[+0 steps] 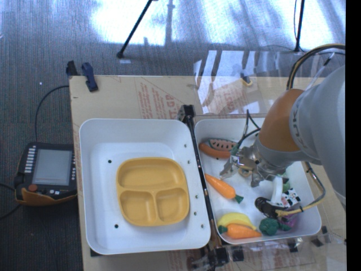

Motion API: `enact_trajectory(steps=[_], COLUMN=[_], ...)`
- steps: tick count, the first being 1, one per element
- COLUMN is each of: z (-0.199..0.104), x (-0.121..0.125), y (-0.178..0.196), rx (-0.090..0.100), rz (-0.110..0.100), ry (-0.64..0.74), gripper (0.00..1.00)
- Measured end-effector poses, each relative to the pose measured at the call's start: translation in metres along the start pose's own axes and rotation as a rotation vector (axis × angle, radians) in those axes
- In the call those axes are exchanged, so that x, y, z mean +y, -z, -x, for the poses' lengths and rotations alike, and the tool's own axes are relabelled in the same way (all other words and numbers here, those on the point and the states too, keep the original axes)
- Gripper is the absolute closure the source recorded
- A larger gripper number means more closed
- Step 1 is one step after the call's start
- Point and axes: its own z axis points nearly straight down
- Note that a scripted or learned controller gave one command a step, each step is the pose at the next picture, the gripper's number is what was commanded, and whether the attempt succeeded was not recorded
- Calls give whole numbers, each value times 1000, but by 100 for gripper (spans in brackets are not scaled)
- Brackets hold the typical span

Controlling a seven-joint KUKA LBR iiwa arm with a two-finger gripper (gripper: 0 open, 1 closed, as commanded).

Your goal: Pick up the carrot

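An orange carrot with a green tip lies on a slant in the left half of the right bin. A second carrot rests at that bin's front edge, just below a yellow banana. My gripper hangs low over the bin's middle, just up and to the right of the first carrot. It is open, its fingers are splayed, and nothing is between them.
A watermelon slice lies at the back left of the right bin. Green broccoli, a purple piece and a small cow figure crowd its front right. The left bin holds a yellow divided plate.
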Motion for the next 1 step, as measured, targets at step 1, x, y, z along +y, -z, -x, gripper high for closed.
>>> enact_trajectory(steps=[1], z=[7], x=[-57], y=[0], rx=[0], rz=[-1], ry=[-364], gripper=[0])
